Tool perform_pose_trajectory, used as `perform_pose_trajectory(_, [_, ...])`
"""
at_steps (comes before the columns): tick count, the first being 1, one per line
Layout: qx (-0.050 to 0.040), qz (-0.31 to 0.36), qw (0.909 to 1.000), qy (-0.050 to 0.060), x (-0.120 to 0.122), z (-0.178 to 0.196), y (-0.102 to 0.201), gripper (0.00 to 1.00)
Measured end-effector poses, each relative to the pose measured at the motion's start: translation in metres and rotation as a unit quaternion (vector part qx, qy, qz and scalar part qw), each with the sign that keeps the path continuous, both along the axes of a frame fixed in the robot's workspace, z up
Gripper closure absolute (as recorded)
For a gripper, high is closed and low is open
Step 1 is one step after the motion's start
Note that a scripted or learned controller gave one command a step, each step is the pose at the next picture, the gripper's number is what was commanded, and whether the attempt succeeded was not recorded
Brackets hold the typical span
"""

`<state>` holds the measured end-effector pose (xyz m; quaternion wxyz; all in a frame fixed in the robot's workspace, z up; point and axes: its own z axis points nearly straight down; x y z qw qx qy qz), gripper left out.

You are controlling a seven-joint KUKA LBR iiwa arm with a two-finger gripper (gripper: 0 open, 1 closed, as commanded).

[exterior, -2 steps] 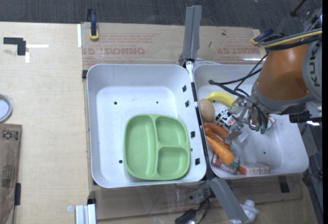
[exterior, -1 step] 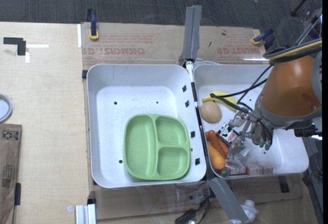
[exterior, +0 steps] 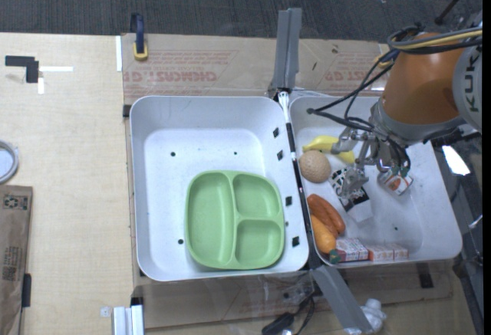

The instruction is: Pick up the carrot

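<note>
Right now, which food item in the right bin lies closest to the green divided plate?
The long orange carrot, lying against the right bin's left wall, beside the plate; the tan egg-shaped item and yellow banana lie farther back.

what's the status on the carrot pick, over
Tool low in right bin, nothing seen between its fingers. Carrot lying by left wall, ungrasped. Egg-like ball just behind it.

Even, bright light from above; soft shadows inside the white bins [exterior: 153,172]; picture slightly grainy, mild glare.
</note>
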<state>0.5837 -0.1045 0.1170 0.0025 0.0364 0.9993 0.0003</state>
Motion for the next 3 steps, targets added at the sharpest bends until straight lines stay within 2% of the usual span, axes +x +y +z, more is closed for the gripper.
perform_pose_trajectory(1, [0.0007, -0.002, 1.0, -0.003, 0.001, 0.01, 0.0, 1.0])
perform_pose_trajectory(2, [-0.0008, 0.127, 0.9919, -0.001, 0.021, 0.085, -0.065, 1.0])
perform_pose_trajectory(3, [-0.0014, 0.366, 0.9305, -0.001, 0.022, 0.192, -0.066, 1.0])
